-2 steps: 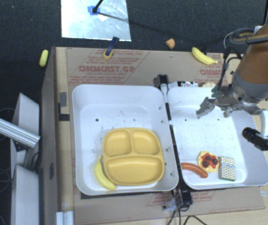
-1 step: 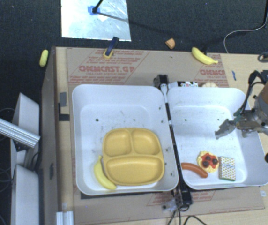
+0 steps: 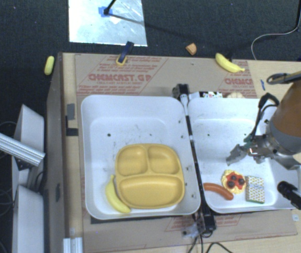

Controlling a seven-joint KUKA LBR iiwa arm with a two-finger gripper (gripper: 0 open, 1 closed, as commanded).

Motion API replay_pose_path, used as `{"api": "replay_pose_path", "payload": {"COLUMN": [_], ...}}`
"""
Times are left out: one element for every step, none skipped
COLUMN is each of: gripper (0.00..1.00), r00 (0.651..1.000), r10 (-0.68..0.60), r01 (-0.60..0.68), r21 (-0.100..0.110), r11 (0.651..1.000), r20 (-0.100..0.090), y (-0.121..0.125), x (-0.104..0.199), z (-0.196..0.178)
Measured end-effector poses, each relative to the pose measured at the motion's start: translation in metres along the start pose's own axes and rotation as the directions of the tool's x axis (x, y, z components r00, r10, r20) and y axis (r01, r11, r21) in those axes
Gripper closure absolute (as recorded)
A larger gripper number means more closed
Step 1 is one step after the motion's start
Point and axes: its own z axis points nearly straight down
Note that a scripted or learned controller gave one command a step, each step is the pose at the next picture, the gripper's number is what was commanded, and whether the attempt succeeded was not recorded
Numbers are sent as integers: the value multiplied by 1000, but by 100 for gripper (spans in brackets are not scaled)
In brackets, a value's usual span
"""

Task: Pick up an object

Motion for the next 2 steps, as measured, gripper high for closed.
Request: {"api": "replay_pose_path", "payload": {"gripper": [0, 0], "r00": [1000, 1000], "r10": [0, 2], "r01": [0, -2], "r21": [-8, -2], "r11": [1000, 1000], "r20": [1, 2], "y": [-7, 75], "x": [29, -57], "z": [88, 82]}}
